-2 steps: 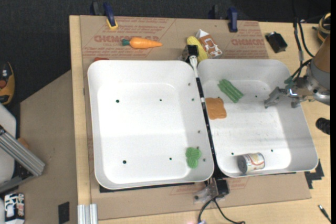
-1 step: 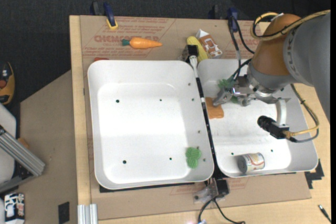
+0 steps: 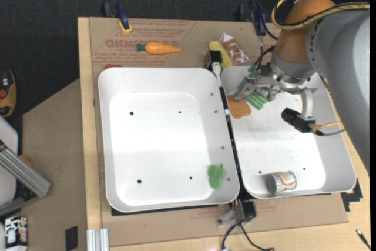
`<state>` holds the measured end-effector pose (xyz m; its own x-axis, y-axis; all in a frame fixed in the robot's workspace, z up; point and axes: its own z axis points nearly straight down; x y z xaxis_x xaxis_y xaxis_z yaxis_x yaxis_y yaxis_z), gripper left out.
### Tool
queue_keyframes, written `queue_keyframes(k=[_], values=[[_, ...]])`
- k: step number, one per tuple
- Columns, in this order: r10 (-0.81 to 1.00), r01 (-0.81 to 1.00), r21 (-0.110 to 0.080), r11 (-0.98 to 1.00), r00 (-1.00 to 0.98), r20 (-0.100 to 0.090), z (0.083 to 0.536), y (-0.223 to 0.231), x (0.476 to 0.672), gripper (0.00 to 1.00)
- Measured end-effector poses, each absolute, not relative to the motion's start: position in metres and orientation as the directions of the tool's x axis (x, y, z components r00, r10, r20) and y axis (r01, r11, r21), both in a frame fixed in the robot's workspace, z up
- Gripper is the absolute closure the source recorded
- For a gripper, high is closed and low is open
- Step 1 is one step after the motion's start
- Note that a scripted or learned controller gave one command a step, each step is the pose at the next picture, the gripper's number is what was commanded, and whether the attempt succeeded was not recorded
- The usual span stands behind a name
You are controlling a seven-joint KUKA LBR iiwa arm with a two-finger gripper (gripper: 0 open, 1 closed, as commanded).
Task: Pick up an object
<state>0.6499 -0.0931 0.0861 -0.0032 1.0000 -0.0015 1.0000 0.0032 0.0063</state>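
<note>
Because the gripper (image 3: 251,93) sits low at the right bin's (image 3: 305,179) top-left corner, the orange piece (image 3: 239,108) lies touching at its seven o'clock, a green piece (image 3: 257,101) seemingly pinched between its fingers.

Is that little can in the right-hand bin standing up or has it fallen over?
Fallen over. The can lies on its side near the right bin's front edge, its round grey end facing left and its labelled side showing.
</note>
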Motion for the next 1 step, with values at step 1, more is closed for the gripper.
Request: queue_keyframes(k=[1], values=[[1.0, 1.0, 0.007, 0.002, -0.002, -0.001, 0.0976, -0.0934, 0.6491, 1.0]])
